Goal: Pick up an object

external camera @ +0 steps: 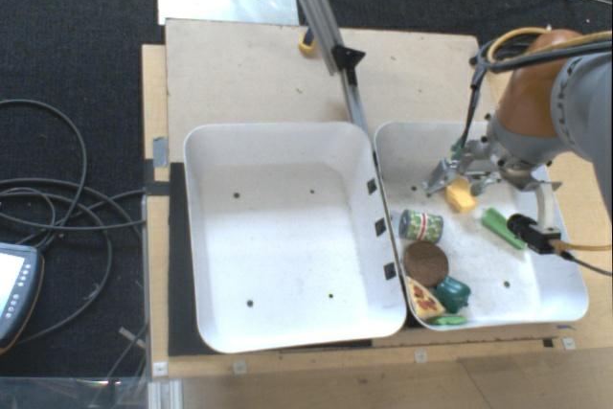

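Nearest the lens, a red-and-yellow packet (422, 299) and brown disc (426, 262) lie untouched in the right bin (565, 297) (1 of 2); gripper (458, 179) hangs spread, seemingly just above the yellow block (462, 197); nothing grasped yet, lift remains.

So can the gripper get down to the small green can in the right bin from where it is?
Probably yes: the can lies apart from the brown disc, open from above, and the gripper hovers close by.

Open floor beside green can (421, 225)
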Robot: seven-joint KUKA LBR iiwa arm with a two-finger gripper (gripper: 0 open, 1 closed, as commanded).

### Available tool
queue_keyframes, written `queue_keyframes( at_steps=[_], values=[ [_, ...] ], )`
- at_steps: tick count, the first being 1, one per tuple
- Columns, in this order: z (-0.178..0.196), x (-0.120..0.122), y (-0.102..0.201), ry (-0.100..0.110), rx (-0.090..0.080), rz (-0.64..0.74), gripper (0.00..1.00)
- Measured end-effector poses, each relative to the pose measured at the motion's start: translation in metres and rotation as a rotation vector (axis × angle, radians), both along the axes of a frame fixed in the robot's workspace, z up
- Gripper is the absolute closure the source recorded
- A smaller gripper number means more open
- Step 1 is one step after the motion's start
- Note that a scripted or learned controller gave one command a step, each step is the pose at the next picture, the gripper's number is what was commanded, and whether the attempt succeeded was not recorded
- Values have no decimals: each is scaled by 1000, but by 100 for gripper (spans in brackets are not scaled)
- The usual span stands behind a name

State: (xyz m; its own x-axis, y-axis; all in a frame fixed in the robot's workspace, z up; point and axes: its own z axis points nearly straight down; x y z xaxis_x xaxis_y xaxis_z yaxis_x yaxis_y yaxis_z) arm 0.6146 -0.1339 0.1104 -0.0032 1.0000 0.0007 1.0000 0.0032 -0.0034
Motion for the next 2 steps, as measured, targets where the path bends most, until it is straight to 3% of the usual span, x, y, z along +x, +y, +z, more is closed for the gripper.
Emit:
queue_keyframes(
  at_steps=[1,2],
  values=[
    [15,2,-1,-8,-1,-1,100],
    [59,7,-3,-10,-2,1,100]
  ],
)
